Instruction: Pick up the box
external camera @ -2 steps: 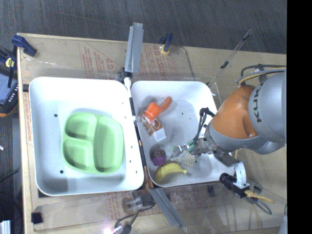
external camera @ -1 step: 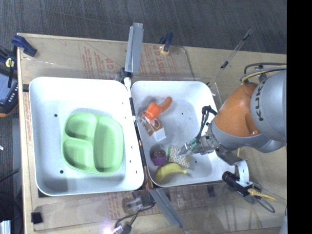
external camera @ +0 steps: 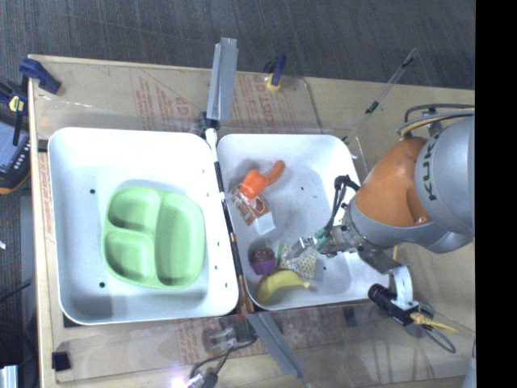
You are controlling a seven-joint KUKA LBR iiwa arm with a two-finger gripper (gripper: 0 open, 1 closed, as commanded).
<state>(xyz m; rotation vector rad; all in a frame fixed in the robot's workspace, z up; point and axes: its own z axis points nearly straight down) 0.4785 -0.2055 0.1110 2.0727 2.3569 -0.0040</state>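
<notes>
The box point(external camera: 251, 206) is a small brown and white packet lying in the right bin point(external camera: 311, 153), near its left wall. It rests just below an orange carrot-shaped toy point(external camera: 260, 179). My gripper point(external camera: 308, 250) hangs low over the bin's lower middle, to the right of and below the box and apart from it. A small speckled item point(external camera: 300, 262) lies right at the gripper's tip, partly hidden by it.
A yellow banana point(external camera: 280, 285) and a purple object point(external camera: 262, 259) lie near the right bin's front edge, left of the gripper. The left bin point(external camera: 73, 160) holds a green divided plate point(external camera: 155, 235). The grey and orange arm point(external camera: 404, 192) overhangs the right bin's right rim.
</notes>
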